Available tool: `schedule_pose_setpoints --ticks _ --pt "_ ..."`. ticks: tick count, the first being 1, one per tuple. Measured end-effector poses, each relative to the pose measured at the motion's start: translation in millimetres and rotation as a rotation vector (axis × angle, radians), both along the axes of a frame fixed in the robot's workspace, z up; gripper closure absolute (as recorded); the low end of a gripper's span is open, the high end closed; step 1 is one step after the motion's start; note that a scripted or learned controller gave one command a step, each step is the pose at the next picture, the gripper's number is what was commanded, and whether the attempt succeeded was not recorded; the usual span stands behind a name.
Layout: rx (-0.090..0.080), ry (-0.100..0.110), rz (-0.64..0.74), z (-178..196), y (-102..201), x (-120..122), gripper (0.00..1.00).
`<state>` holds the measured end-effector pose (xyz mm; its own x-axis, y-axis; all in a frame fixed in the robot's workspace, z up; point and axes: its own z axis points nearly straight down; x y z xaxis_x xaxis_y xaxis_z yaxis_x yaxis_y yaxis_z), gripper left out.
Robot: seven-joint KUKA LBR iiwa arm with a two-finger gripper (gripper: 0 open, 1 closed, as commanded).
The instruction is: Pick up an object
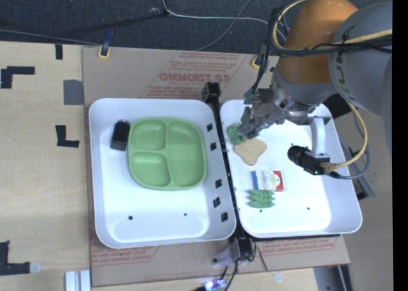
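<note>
My gripper (247, 128) reaches down into the right bin (338, 216) near its left wall. A small green object (234, 134) lies right at the gripper's tip, partly hidden by it. Just below sits a tan, biscuit-shaped piece (250, 150). Further toward the front lie a small white packet with red and blue print (268, 180) and a green pea pod (260, 198). Whether the green object is held is unclear from this angle.
The left bin (108, 220) holds a green divided plate (167, 154) and a small black block (120, 135) at its left. A black clip row runs along the seam between the bins (220, 175). A black cable end (305, 158) hangs over the right bin.
</note>
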<state>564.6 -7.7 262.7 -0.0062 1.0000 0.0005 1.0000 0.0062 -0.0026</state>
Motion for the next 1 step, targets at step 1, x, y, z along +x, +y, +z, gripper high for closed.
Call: schedule_pose_setpoints --ticks 1 --pt "0.0 0.001 0.0 -23.2 54.6 -5.7 1.0"
